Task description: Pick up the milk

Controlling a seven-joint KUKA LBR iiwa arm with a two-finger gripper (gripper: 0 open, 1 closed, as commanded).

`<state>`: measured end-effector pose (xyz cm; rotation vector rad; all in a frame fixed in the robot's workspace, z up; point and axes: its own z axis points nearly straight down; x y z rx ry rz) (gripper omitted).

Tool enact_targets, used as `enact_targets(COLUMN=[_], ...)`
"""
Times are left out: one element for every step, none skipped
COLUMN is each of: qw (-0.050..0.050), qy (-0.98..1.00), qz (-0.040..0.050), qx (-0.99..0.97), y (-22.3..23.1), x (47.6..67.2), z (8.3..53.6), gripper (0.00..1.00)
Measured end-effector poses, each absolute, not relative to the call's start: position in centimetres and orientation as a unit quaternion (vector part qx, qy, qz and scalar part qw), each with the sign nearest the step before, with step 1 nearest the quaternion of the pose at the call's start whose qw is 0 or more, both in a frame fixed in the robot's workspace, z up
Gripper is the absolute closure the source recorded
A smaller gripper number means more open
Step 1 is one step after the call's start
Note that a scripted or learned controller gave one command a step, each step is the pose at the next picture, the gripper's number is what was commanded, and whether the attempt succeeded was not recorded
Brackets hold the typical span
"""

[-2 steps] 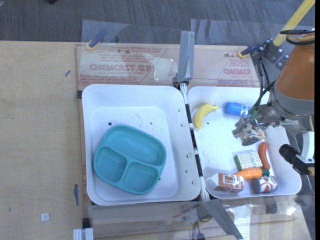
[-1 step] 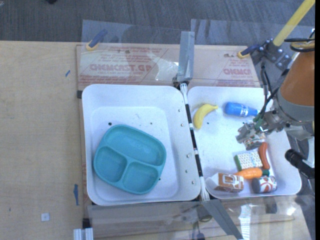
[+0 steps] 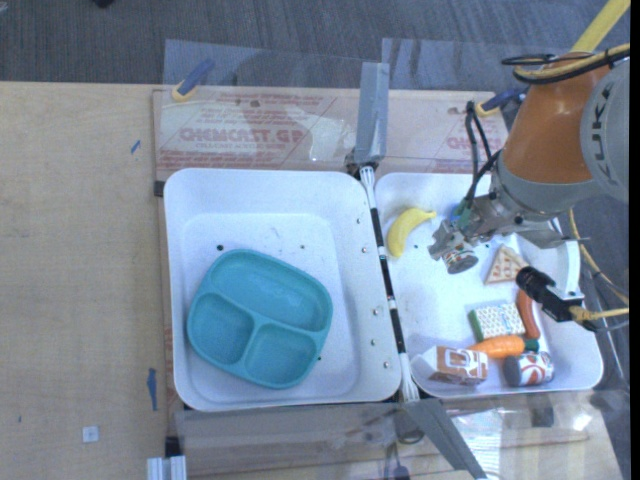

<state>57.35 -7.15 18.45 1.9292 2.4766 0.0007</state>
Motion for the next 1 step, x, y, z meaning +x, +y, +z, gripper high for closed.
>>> enact_targets(qw=[0.003], qy=[0.851], qz=[0.0006], qx=[0.524], y=[-9.94], x=[60.5], z=[20.66], gripper=[1.0])
